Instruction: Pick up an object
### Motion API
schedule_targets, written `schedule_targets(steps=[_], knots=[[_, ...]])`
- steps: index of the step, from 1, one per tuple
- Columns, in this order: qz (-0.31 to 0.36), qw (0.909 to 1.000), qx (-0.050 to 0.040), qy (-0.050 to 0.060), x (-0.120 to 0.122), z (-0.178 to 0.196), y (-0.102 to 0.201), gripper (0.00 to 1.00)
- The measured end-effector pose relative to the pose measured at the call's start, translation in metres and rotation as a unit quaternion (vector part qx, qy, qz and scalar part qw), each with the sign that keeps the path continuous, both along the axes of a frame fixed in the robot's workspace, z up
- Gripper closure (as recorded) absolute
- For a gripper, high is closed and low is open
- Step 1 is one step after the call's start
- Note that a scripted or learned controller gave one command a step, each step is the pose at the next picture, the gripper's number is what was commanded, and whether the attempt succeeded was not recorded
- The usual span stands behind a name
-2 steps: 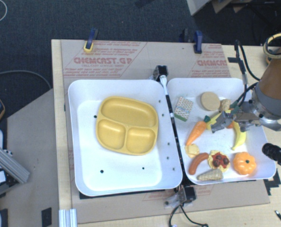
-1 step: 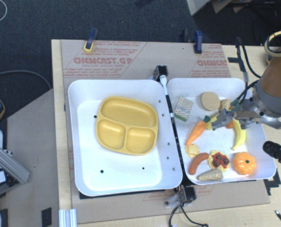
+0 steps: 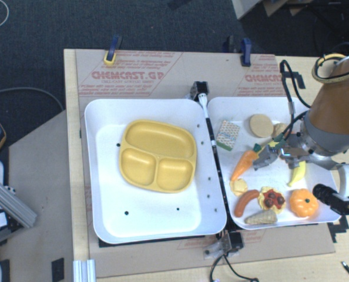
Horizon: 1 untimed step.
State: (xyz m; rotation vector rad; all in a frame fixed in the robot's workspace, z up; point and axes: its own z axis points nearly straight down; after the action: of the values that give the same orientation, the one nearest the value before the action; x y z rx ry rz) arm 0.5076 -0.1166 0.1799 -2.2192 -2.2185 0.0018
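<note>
The desk (image 3: 163,69) is a tan board printed with red lettering, held by a yellow clamp (image 3: 110,56) and a blue clamp (image 3: 245,50), over dark carpet (image 3: 104,10). The left bin (image 3: 98,157) holds a yellow divided tray (image 3: 158,155). The right bin (image 3: 233,107) holds toy food. The pincer (image 3: 266,157) sits low over the carrot (image 3: 244,164); whether it is open or closed cannot be told. An orange (image 3: 304,203) lies near the front right corner.

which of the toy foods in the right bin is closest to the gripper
The long orange toy carrot: its green-tipped top end lies right at the gripper. The round orange toy pumpkin and red toy sausage sit farther toward the bin's front.
</note>
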Motion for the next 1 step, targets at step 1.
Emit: schedule_targets(steps=[1], knots=[[0.0,1.0,-0.0001,0.0,-0.0013,-0.0599,-0.0047,0.0]])
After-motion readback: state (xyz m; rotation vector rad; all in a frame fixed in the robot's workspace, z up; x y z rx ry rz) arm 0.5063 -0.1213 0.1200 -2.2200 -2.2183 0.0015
